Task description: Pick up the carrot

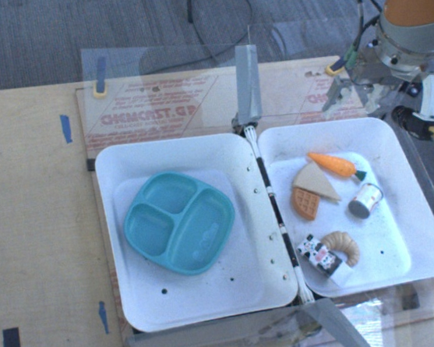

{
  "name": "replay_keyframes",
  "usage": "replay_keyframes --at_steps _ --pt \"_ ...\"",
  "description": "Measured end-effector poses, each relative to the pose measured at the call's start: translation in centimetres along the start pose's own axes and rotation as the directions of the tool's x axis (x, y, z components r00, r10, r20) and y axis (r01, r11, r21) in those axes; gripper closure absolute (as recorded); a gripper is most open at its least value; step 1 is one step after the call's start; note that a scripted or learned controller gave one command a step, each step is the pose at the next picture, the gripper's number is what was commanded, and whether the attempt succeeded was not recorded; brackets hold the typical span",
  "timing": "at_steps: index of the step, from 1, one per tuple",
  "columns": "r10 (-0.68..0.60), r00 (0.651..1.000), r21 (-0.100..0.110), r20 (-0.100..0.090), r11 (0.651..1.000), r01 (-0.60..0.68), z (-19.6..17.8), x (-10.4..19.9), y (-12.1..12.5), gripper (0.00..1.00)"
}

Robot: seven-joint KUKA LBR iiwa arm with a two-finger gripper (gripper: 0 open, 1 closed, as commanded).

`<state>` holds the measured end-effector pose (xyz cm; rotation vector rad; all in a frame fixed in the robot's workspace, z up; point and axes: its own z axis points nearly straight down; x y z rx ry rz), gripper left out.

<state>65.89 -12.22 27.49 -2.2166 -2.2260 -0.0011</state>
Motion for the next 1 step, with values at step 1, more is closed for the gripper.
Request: replay_keyframes --at_steps 1 --pt "-0.039 0.999 0.000 0.001 0.999 0.039 14.66 1.40 -5.95 0.00"
